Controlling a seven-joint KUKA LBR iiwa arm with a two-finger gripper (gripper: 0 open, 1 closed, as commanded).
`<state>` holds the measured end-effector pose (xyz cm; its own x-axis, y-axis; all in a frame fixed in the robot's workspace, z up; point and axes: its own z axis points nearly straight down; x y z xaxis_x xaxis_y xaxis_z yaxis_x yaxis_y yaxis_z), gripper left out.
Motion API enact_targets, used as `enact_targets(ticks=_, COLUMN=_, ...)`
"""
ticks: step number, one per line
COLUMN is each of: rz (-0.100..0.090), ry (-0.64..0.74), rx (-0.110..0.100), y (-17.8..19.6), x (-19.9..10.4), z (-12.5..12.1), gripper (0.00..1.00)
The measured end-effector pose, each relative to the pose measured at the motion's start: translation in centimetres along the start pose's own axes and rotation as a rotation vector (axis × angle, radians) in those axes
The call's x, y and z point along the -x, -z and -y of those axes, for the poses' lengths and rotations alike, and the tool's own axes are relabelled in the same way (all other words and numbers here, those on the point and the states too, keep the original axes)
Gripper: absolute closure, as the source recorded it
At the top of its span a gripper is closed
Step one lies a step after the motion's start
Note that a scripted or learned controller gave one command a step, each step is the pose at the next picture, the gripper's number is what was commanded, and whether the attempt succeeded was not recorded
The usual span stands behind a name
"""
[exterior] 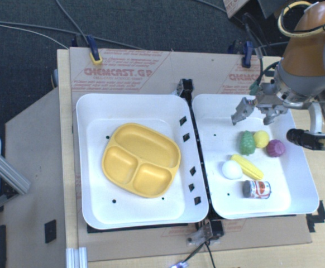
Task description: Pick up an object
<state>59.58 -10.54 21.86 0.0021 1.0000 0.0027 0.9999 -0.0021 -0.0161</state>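
The claw (257,114) hangs wide open and empty over the upper part of the right bin (218,205). The toys sit just below it in the frame, toward lower right: the green one (247,142) nearest, then yellow ball (261,139), purple ball (275,147), banana (247,167) lying diagonally

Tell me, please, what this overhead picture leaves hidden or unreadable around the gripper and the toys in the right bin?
- Gripper: whether its fingers are open or shut is too blurred to tell.
- Arm: cut off by the right edge.
- Can: label too small to read.
- White ball: partly covered by the yellow banana-like toy.
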Motion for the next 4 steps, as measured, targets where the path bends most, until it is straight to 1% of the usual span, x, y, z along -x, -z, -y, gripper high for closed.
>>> enact_targets(ticks=1, rz=0.001, ry=0.002, rx=0.014, y=0.8, x=0.0, z=-0.3, gripper=0.00)
enact_targets(ticks=2, rz=0.000, ry=0.001, rx=0.008, y=-5.3, x=0.3, z=0.3, gripper=0.00)
enact_targets(ticks=3, rz=0.005, ry=0.000, rx=0.018, y=-11.0, x=1.2, z=0.4, gripper=0.00)
enact_targets(ticks=4, rz=0.001, ry=0.002, rx=0.011, y=-13.5, x=1.2, z=0.4, gripper=0.00)
